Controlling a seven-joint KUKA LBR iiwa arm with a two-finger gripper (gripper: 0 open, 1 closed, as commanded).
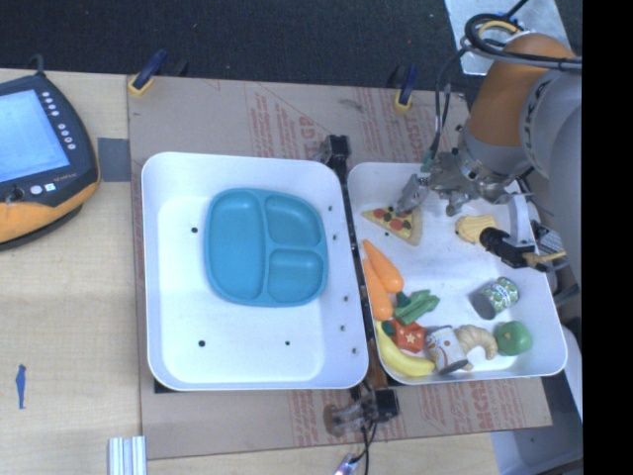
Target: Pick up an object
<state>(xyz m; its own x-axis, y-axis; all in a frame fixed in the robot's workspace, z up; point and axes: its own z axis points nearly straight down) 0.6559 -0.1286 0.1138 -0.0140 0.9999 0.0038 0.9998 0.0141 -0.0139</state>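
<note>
Two shallow white bins sit side by side on the bench, the left bin point(168, 265) carrying a blue divided plate point(265, 246) in its middle, the right bin point(435, 265) crowded with toy food. Over that right bin's far end looms the grey arm point(514, 97) with its orange band, and the gripper point(413, 198) dips down right onto the pizza slice point(396, 224), its dark fingers reading as narrowly set, touching the slice's upper edge; nothing is visibly lifted between them. Down the bin's left wall lies a carrot point(381, 275), then a banana point(401, 360) curling along the near edge. Beside the carrot sits a green pepper point(417, 305), a strawberry point(410, 336) below it. Toward the right: a yellow piece point(477, 229), a small can point(495, 297), a lime point(513, 338).
</note>
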